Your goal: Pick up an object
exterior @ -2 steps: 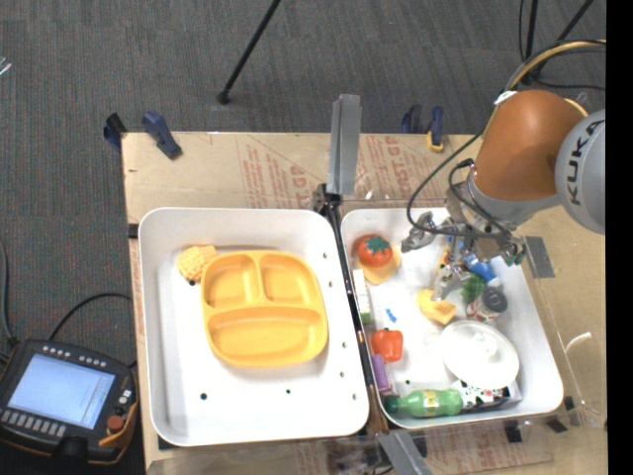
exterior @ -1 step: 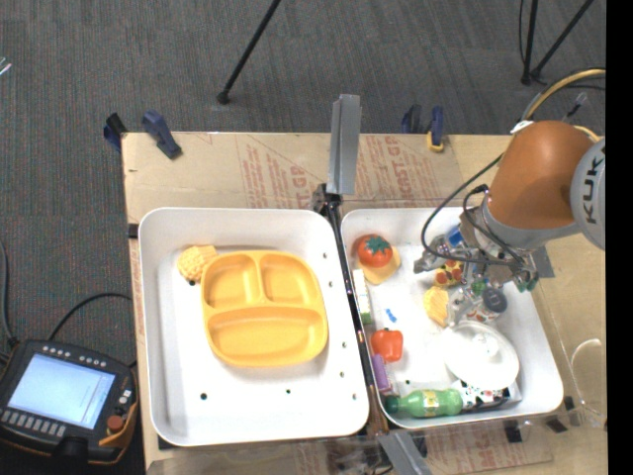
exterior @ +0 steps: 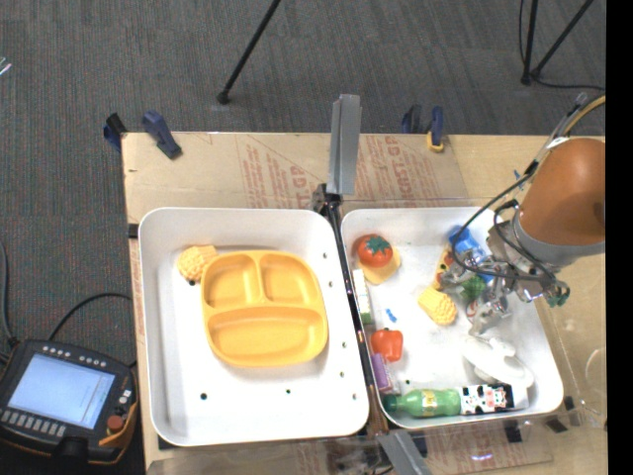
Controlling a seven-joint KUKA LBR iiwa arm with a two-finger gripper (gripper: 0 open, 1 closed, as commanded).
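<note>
While hanging low over right bin, gripper among clutter at far side; claw state impossible to tell, hidden under wrist and cables. Nearest candidates: yellow corn piece just left of gripper, white object just in front. Elsewhere in same bin: tomato, red pepper, green bottle. Left bin: yellow divided plate.

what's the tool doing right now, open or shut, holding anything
Tool: low over the right bin, among the toys beside the yellow corn piece; open or shut cannot be told, and no grasped object can be made out.
</note>
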